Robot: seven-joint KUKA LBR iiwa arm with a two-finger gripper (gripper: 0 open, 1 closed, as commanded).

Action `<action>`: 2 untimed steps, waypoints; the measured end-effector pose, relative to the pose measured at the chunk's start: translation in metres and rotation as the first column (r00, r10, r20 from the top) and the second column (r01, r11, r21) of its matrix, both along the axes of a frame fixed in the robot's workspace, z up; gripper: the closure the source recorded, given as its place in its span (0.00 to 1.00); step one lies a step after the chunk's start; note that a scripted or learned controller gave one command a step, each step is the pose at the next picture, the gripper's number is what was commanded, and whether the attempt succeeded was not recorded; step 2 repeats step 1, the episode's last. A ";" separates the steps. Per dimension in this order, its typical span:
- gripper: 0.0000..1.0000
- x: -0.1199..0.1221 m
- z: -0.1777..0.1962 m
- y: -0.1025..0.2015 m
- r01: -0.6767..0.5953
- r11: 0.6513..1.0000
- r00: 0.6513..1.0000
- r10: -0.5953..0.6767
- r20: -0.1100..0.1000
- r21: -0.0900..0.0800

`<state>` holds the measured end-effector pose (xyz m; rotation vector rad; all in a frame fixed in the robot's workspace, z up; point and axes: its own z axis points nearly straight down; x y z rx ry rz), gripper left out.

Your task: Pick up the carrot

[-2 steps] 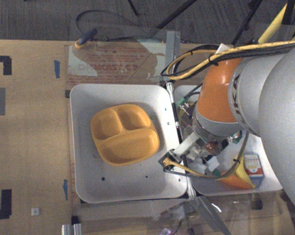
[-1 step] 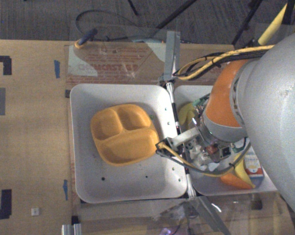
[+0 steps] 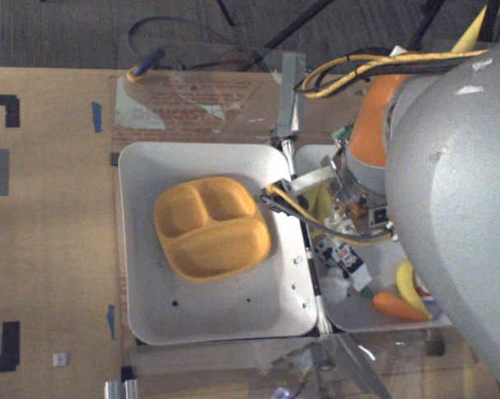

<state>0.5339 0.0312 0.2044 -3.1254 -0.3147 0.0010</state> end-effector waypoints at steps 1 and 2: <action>1.00 -0.039 -0.021 -0.018 -0.353 0.936 0.936 0.353 -0.005 0.004; 1.00 -0.039 -0.021 -0.018 -0.353 0.936 0.936 0.353 -0.005 0.004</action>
